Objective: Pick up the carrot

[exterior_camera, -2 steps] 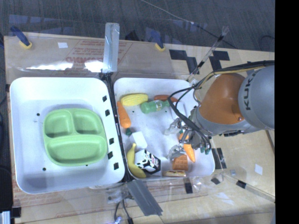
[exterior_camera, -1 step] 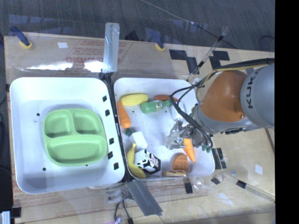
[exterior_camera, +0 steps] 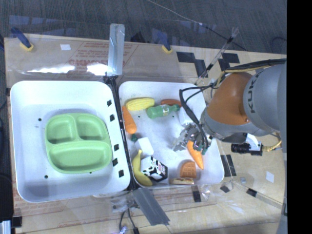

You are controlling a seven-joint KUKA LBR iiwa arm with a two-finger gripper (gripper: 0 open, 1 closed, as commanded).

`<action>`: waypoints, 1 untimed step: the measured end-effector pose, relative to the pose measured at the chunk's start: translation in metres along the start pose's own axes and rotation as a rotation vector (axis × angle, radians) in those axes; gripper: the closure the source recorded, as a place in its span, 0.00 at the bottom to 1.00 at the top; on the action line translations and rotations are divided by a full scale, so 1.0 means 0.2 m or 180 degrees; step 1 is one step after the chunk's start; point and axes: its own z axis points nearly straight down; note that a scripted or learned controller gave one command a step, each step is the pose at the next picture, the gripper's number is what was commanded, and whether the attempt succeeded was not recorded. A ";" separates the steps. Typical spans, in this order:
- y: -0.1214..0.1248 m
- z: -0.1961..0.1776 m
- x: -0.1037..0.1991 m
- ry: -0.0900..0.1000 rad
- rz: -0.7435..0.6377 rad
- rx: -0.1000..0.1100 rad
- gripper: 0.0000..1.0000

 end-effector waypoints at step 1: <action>0.27 -0.29 0.07 0.0005 0.0645 0.0001 1.00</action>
